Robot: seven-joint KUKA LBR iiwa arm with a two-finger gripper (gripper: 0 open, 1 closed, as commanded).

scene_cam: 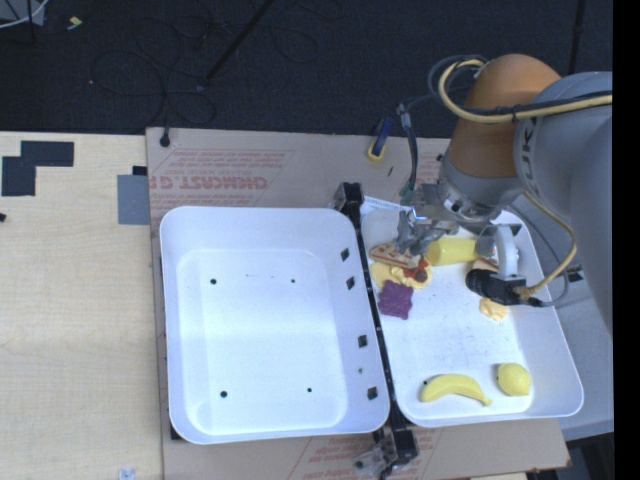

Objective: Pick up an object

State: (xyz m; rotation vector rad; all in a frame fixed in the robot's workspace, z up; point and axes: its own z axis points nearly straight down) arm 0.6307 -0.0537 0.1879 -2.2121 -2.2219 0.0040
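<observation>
My gripper [413,240] hangs low over the upper left part of the right bin [545,353], right above a cluster of toy food. Under it lies a flat tan and red piece [397,260]. A yellow block [453,251] lies just to its right, and a purple piece [395,300] sits just below the cluster. A banana [455,389] and a lemon [513,379] rest near the bin's front edge, apart from the gripper. A small pale yellow piece [493,311] lies at the right, partly behind the arm's black fitting.
The left bin [180,268] stands beside the right one, their walls joined by a black divider [362,298]. The arm's grey body and orange band [505,88] cover the right bin's far right corner. Cables loop above the wrist.
</observation>
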